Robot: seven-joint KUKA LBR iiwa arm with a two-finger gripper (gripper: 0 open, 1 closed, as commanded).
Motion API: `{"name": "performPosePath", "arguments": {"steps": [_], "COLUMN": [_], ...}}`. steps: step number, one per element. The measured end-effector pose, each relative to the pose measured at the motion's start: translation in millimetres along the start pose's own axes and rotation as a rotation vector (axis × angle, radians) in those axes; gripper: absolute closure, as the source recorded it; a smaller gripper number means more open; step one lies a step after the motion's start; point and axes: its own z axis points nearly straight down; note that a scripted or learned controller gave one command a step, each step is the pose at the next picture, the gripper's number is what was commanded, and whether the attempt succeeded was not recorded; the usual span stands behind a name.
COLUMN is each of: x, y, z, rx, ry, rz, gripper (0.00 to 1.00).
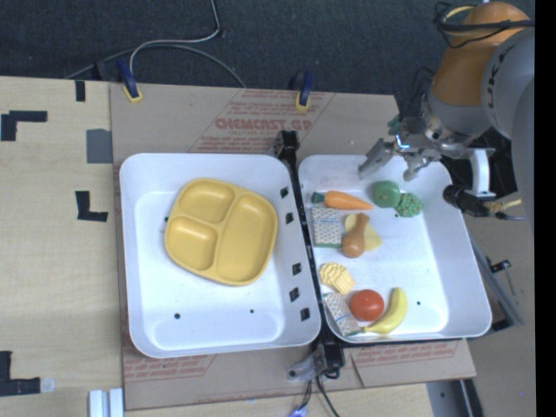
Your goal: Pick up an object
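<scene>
Several toy foods lay in the right bin [452, 259], among them a carrot [346, 201] and broccoli [395, 196]. The gripper [395, 160] hovered just above the broccoli, fingers spread wide, gripping nothing.

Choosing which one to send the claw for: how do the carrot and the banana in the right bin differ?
The carrot is orange with a green stub end, straight, lying near the bin's far side, close below the claw. The banana is yellow, curved, lying at the near edge farthest from the claw. The carrot has a little free space around it; the banana lies against the tomato. Both are long, slim toy foods lying flat in the right bin.
</scene>
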Motion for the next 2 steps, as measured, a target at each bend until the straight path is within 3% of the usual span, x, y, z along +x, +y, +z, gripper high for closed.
{"name": "performPosePath", "arguments": {"steps": [1,2], "x": [35.7,1.0], "y": [15.7,17.7], "z": [116.2,116.0], "rx": [-0.004,-0.004], "ry": [-0.001,-0.002], "rz": [-0.001,0.0], "gripper": [0.0,0.0]}}
